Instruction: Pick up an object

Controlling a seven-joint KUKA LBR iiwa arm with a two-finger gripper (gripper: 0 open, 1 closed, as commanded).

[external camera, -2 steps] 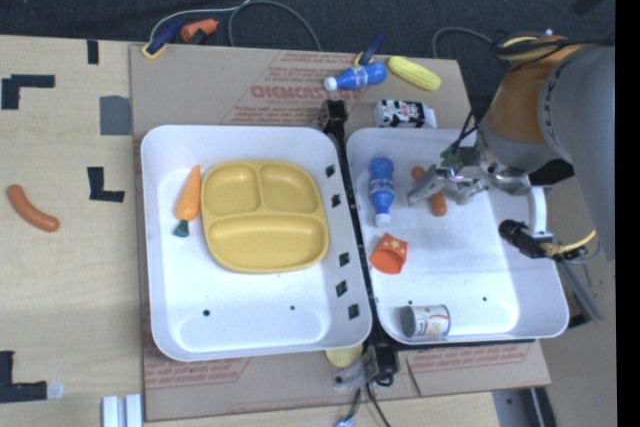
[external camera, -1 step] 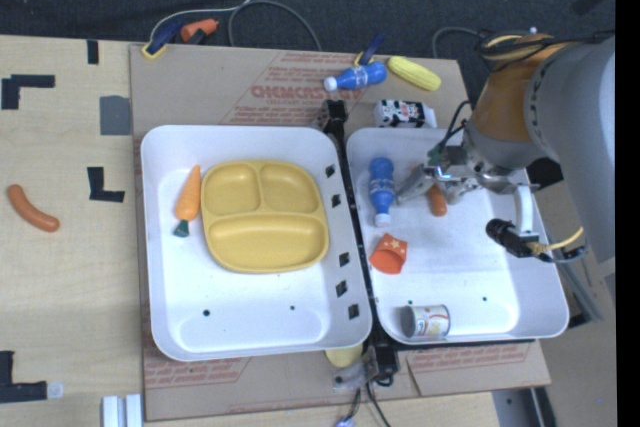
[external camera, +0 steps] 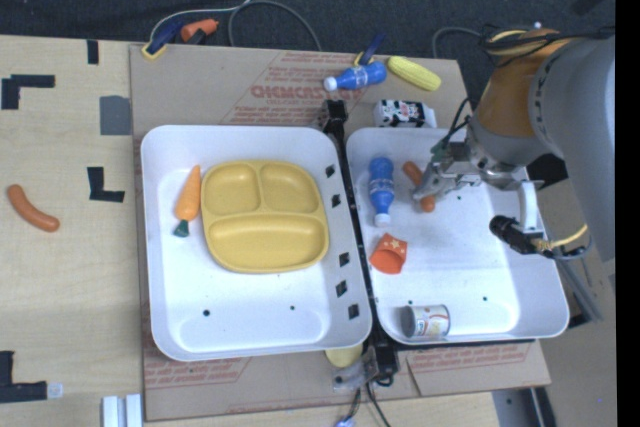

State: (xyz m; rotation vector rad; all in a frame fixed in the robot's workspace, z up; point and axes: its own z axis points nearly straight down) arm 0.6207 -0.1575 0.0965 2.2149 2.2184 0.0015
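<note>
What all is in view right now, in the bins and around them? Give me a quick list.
Divided plate: 1, yellow, left bin.
Toy carrot: 1, orange, left bin, beside the plate.
Bottle: 1, blue, right bin, near the divider.
Small orange pieces: 2, right bin, by the gripper.
Orange cup: 1, on its side, right bin.
Can: 1, pale, right bin's front edge.
Blue bottle: 1, behind the bins.
Yellow corn-like toy: 1, behind the bins.
Black-and-white box: 1, behind the right bin.
Sausage toy: 1, bench, far left.
Gripper: 1, grey, low over the right bin.
</note>
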